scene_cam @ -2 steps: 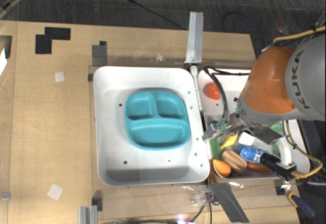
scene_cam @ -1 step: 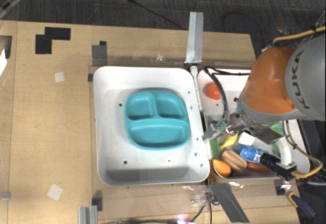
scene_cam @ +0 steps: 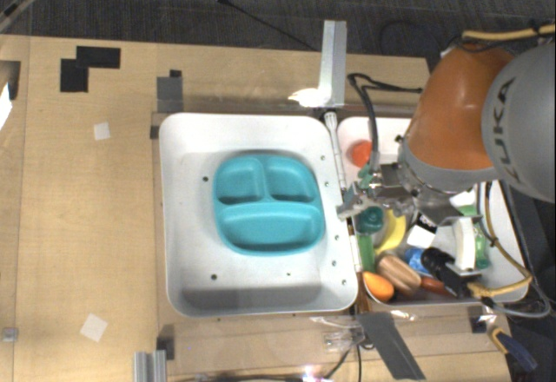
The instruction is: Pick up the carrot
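An orange tapered piece (scene_cam: 378, 285), which I take for the carrot, lies in the front left corner of the right bin (scene_cam: 387, 127), against a tan and brown oblong toy (scene_cam: 400, 272). The arm's orange band (scene_cam: 456, 107) and grey wrist cover most of that bin. My gripper (scene_cam: 371, 194) hangs low at the bin's left side, just above a small teal-green round object (scene_cam: 371, 220) and some way behind the orange piece. Its fingertips are hidden among the metal parts and the clutter. Nothing shows between them.
The left bin (scene_cam: 187, 198) holds a teal divided plate (scene_cam: 265, 202). In the right bin lie an orange-red round toy (scene_cam: 359, 150) at the back left, a yellow banana-like piece (scene_cam: 393, 233), and blue, black and white items (scene_cam: 434, 263). A metal divider (scene_cam: 333, 154) separates the bins.
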`<state>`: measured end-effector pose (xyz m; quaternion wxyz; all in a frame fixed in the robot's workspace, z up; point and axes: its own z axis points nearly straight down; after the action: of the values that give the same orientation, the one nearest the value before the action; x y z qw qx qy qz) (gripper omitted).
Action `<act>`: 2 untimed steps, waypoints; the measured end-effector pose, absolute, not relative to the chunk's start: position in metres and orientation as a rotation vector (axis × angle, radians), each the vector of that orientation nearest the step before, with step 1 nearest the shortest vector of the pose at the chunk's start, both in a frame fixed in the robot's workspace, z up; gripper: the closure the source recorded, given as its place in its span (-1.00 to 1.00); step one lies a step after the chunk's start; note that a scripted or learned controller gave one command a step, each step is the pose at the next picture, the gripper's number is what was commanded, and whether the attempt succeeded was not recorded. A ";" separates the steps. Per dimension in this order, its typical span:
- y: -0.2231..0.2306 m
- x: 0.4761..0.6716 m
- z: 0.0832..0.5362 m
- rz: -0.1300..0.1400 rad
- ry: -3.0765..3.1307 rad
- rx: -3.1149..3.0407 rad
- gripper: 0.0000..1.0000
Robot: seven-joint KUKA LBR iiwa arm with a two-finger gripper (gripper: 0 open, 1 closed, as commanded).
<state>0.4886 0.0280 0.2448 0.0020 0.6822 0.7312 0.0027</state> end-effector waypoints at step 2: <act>-0.005 0.487 0.189 0.003 2.514 1.880 -1.00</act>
<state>0.4875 -0.0052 0.1892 0.0010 0.5989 0.8009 0.0010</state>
